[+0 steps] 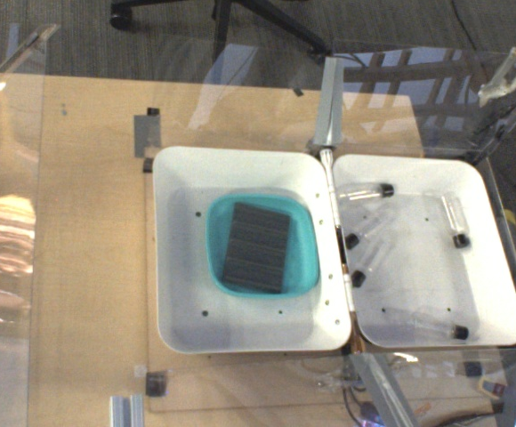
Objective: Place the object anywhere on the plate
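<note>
On the pale wooden counter (71,265) two shallow white bins sit side by side, their inner rims touching along the middle seam. The left bin (178,318) holds a teal plate (306,265), squarish with rounded corners, lying roughly in the middle of the bin floor. The object, a dark grey ribbed block (256,247), lies flat on the plate, wholly inside its rim and turned slightly off square to the bin walls, its long side running from the far edge towards the near edge. The right bin (498,238) holds several clear plastic tubes with black caps, all lying down and apart from one another: one tube (365,190) lies near the far left corner, another tube (454,221) lies towards the right wall, and further black caps (358,278) show near the left wall and by the near right corner, their clear bodies hard to make out against the white. A grey metal post (330,105) runs away from the seam between the bins. Beyond the counter, on the dark carpet, stands the black base of an office chair (222,7).
</note>
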Controlling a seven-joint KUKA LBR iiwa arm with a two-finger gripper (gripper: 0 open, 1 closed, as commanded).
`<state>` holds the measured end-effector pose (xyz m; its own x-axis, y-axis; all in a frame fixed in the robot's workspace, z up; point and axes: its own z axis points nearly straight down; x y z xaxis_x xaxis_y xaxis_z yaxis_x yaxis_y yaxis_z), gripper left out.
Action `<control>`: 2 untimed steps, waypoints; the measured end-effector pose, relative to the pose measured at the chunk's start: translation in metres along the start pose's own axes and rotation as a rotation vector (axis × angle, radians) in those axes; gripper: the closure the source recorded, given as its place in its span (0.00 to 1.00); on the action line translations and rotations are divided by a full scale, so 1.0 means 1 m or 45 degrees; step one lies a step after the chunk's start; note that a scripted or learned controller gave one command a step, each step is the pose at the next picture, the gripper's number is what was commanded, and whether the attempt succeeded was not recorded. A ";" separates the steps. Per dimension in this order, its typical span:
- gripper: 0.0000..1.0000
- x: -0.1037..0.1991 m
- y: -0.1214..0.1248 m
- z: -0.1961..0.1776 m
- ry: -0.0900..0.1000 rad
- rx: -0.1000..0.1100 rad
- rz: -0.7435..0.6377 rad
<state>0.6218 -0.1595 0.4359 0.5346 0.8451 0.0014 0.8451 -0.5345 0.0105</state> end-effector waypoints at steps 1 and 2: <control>0.00 -0.031 -0.007 -0.001 0.000 0.001 0.173; 0.00 -0.042 0.004 -0.001 0.000 0.001 0.332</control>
<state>0.6026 -0.1969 0.4366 0.7342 0.6789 0.0042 0.6788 -0.7342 0.0090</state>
